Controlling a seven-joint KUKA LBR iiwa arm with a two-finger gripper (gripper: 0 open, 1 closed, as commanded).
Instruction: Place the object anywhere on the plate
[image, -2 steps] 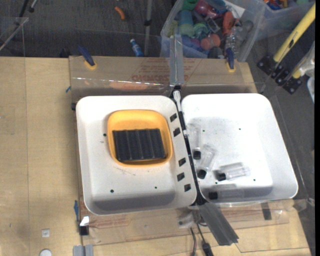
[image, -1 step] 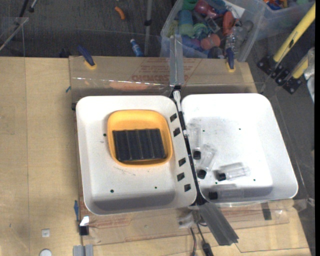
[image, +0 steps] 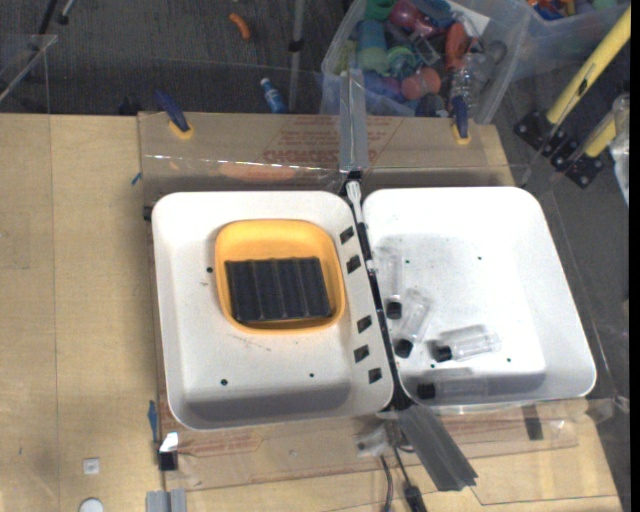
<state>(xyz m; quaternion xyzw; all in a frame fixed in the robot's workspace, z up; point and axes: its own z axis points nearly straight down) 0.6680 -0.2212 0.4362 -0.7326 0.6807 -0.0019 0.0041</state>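
Arm isn't over the bins at this moment, so I can't tell the tool state: open, closed or holding, no basis for a call.

Layout: two white bins side by side on the table. Left bin (image: 190, 385) carries the plate (image: 280, 238), an orange-yellow rounded square in the frame's centre-left, with a dark ribbed block (image: 278, 289) lying flat on its lower half. So the plate's bare area is mostly the upper strip and the rim.

Right bin (image: 520, 240) holds the candidates: several small clear vials, hard to separate against the white. One vial (image: 465, 343) lies on its side toward lower centre of that bin, dark cap pointing left. Another vial (image: 410, 312) sits near the divider (image: 362, 290), with more clear pieces just beside it, tight to the bin wall.

My read: nothing is picked yet, the step in hand is the grasp.

How I'd do it:
- Go for the lower vial. It lies apart from the cluster and away from the wall.
- Close across its short axis, fingers straddling the body, not the cap.
- It's round and slick, will roll if nudged. Descend straight, centred.
- Lift clear over the divider before crossing.
- Release low over the plate's upper strip; on the ribbed block it may roll off.
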